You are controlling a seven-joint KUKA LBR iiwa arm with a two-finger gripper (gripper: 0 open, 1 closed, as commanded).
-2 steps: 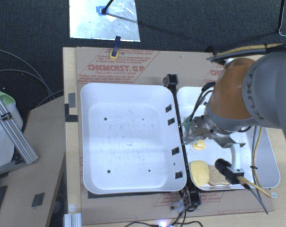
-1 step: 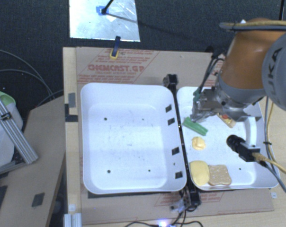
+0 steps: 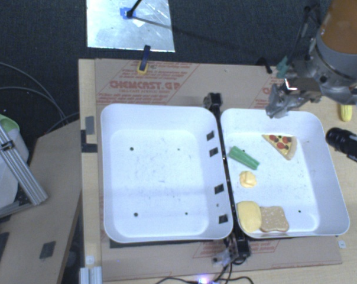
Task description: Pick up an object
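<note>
Camera view looks down on the bench [image 3: 166,76], which carries two shallow white bins side by side. The left bin [image 3: 161,176] has smooth plastic walls with rounded corners. The right bin [image 3: 320,158] holds five small things: a pizza slice [image 3: 281,144] near its far edge, flat and triangular with red dots on top; a green piece [image 3: 243,157], long and ridged, near the left wall; a small yellow lump [image 3: 247,179] just below it; and, at the near left corner, a round yellow piece [image 3: 249,215] touching a slice of bread [image 3: 274,219], which looks rough and brown.

The gripper [image 3: 279,108] hangs over the far edge of the right bin, above and a little left of the pizza slice, and it is apart from every object. I cannot tell if the fingers are open or closed, because they look dark and blurred there. Nothing appears between them.

In my judgement the task is at its beginning: no object is lifted, all lie on the bin floor. The approach, the grasp and the lift are all left to do. The pizza slice is the nearest candidate.
</note>
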